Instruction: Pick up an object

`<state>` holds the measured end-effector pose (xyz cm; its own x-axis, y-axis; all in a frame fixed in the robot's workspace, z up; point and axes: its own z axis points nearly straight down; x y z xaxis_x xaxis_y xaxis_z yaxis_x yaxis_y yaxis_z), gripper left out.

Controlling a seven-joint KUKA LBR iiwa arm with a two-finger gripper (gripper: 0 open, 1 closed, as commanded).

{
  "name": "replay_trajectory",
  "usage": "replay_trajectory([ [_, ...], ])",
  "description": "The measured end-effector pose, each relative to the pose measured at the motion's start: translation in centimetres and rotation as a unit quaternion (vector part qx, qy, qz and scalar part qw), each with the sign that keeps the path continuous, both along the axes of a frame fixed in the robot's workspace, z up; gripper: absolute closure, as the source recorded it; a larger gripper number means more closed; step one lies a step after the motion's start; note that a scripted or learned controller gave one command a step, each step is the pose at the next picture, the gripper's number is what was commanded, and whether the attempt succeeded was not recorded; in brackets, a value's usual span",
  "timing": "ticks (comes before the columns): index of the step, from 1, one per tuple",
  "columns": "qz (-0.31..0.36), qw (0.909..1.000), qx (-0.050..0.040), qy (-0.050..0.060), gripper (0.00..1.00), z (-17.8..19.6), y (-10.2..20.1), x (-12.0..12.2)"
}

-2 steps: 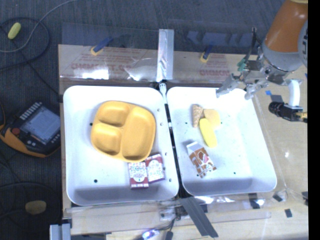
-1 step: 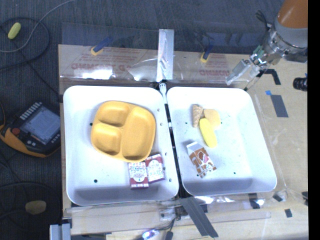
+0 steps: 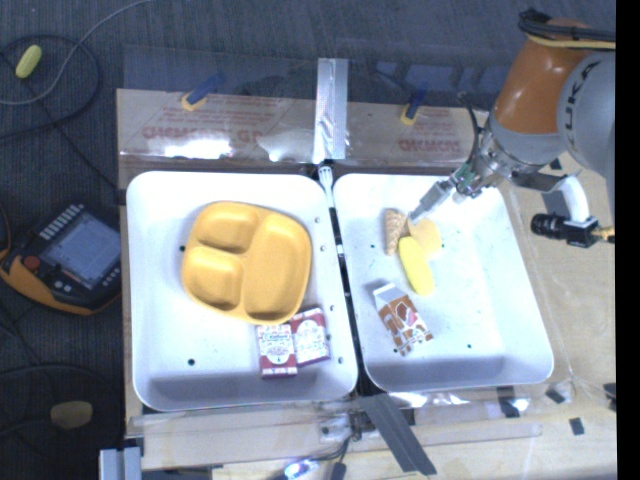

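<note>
The arm comes in from the right, its gripper (image 3: 418, 211) lowered into the right bin (image 3: 500, 298), just above a pale yellow banana-shaped piece (image 3: 416, 265) and a tan ridged piece (image 3: 393, 230) lying side by side near the bin's middle. I cannot tell how the gripper is set from here. Closer to the front of that bin lies a small brown-and-white packet (image 3: 402, 318). The left bin (image 3: 160, 358) holds a yellow divided tray (image 3: 246, 259), with two small red-and-white cartons (image 3: 293, 342) touching its front edge.
</note>
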<state>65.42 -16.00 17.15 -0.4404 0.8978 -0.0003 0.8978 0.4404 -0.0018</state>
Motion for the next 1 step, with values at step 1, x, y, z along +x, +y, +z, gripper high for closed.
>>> replay_trajectory([
  [1,0.08,0.9967,-0.0036,-0.011,0.0,-7.71,1.69,-3.7],
])
